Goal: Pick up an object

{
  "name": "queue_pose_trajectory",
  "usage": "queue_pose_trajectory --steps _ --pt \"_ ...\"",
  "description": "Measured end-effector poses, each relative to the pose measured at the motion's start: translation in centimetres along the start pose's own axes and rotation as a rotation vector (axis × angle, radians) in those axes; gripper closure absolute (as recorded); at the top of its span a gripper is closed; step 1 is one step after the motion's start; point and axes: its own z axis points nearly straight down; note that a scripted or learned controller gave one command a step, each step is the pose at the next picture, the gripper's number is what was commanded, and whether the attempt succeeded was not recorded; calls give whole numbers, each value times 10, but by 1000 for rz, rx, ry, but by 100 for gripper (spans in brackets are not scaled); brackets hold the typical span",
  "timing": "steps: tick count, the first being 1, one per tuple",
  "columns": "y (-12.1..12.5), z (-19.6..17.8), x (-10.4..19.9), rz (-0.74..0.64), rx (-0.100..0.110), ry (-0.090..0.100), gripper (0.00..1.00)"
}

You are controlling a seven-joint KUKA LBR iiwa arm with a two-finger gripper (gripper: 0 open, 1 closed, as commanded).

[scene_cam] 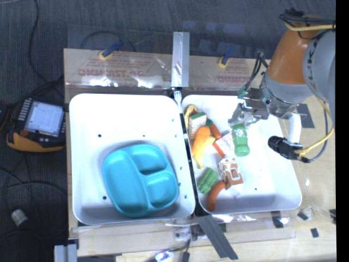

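Note:
The right bin [272, 190] holds several toy foods. A green bottle [240, 142] lies near its middle, with a small red box [222, 144] to its left. Along the bin's left wall lie an orange carrot [202, 136] and a yellow banana [198, 150]. Closer to the front are a white and orange carton [230, 170], a green vegetable [206, 179] and a brown sausage [215, 193]. My gripper [243, 117] hangs at the back of this bin, directly over the upper end of the green bottle and very close to it.
A blue divided plate [140, 178] lies in the left bin [92, 119]. A metal divider [180, 59] stands behind the bins. The arm's orange band [289, 59] and a black cable fitting [281, 145] hang over the right bin's right side.

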Motion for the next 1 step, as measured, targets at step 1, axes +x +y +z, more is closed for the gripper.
queue_pose_trajectory --steps 1 --pt "-59 -104 -18 -279 -3 -1 100"
